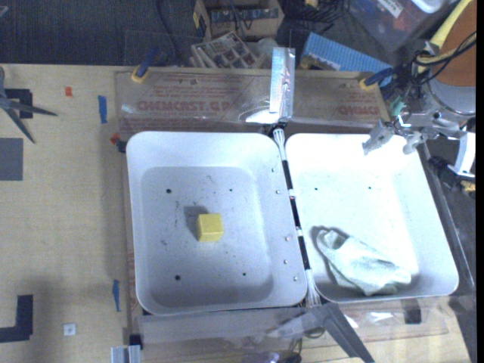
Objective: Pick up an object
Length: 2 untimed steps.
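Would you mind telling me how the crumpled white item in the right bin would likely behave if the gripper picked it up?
The crumpled white item looks like thin cloth or plastic, so it would probably be floppy and drape from the gripper. Its folds suggest it is light. It seems unlikely to roll, though a pinch may catch only one layer.

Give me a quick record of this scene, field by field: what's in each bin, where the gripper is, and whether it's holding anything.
left bin: one small yellow block, near the middle of the floor
right bin: crumpled white cloth, at the near edge
gripper: over the far right corner of the right bin, apart from both objects
held: nothing visible between the fingers
task status: no object picked up yet
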Motion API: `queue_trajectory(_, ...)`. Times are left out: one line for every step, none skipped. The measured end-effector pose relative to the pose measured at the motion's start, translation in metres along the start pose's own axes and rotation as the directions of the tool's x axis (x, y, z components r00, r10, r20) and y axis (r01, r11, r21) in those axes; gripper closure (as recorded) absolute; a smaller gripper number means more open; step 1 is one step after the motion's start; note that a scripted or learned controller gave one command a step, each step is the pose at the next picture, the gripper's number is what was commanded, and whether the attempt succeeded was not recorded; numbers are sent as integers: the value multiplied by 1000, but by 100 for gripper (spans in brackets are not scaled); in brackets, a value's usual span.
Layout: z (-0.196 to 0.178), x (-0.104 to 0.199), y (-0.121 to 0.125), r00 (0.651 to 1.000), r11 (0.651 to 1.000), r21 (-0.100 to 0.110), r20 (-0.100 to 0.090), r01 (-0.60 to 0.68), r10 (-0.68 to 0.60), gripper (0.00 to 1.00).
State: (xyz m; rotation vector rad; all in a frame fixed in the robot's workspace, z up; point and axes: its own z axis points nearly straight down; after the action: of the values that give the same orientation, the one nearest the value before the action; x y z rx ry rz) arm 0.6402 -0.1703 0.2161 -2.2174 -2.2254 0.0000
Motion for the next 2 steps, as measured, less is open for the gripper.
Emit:
queue_trajectory(95,-37,27,997,997,-1,1,-72,72,0)
queue_trajectory(129,-4,24,814,814,12,9,-581,581,0)
